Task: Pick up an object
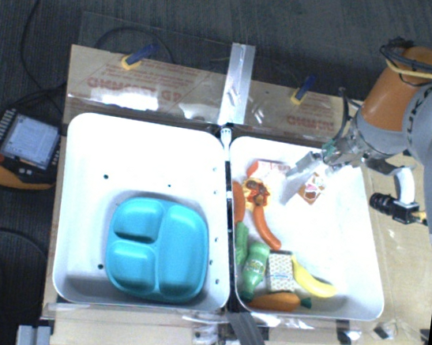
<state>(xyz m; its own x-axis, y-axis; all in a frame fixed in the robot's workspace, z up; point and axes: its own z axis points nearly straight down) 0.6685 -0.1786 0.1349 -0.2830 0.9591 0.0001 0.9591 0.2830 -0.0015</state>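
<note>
Two white bins (78, 188), one teal tray (159, 249)

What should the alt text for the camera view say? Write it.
A grey arm reaches from the right over the right bin, its end effector above a small red packet. Toy food, including a banana, lies along that bin's left side; the left bin holds a teal tray.

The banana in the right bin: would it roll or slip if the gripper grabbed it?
The banana looks like a smooth, curved toy, so probably light and stiff. Its curve likely stops rolling, but the finish could slip. It lies against a small box, which may hinder the grasp.
</note>
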